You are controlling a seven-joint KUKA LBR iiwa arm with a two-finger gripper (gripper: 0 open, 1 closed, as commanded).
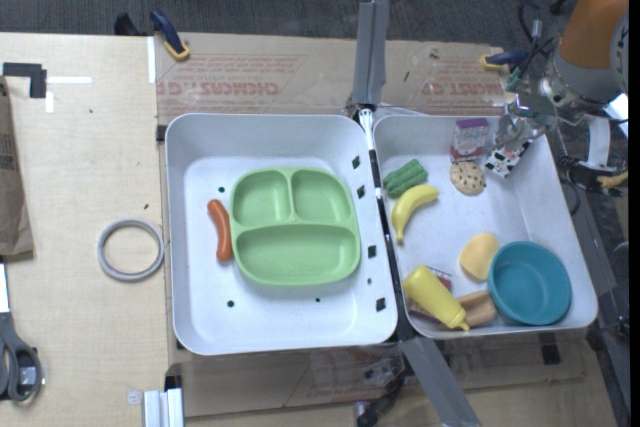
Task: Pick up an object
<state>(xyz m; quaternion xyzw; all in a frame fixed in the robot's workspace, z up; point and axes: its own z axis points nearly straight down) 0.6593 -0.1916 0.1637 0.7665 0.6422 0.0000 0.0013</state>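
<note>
Two white bins are sitting side by side on the counter (80, 165). Left bin (190, 215) is holding a green divided plate (295, 227) and a sausage (220, 229). Right bin (565, 215) is carrying a blue bowl (530, 282), banana (412, 208), and cookie (467, 178). Claw (515, 137) is hovering at the bin's one o'clock corner; the black-and-white toy (500, 162) is lying just at its seven o'clock. Its opening I cannot tell.

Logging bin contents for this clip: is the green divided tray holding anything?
Empty. The tray sits in the left bin, all three sections bare green. The sausage lies beside it.
</note>
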